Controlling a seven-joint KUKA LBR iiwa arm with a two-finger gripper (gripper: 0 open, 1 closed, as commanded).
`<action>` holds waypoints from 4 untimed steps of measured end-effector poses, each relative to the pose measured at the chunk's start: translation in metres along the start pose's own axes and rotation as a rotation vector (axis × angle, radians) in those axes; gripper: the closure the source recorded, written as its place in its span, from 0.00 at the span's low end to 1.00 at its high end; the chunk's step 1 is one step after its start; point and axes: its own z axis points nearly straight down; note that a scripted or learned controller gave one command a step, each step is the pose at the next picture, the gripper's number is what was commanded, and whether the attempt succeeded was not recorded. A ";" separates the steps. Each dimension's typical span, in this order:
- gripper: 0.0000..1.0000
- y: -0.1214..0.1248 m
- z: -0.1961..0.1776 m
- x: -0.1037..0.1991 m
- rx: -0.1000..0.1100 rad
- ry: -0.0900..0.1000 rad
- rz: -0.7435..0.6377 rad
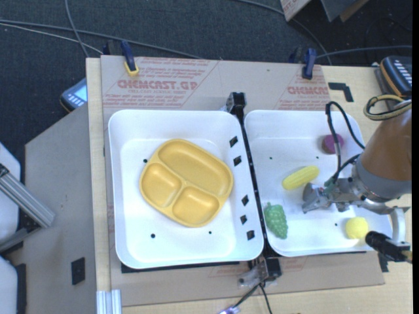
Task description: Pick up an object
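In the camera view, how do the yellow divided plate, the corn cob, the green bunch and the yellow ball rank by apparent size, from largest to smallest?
1. yellow divided plate, by far the largest.
2. corn cob and green bunch: they look about alike, so no ranking between them.
3. yellow ball, the smallest.

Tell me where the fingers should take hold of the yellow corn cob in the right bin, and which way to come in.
Grip the corn cob across its middle, the narrow way. It lies flat on the right bin floor, long axis running roughly left-right with a slight tilt, so coming straight down from above probably suits best. The floor around it looks free, and the gripper already sits just below-right of it.
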 end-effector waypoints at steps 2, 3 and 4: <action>1.00 0.001 0.014 0.001 -0.007 -0.002 0.000; 1.00 0.002 -0.047 0.008 -0.014 -0.005 -0.002; 1.00 0.005 -0.092 0.013 -0.014 -0.005 -0.003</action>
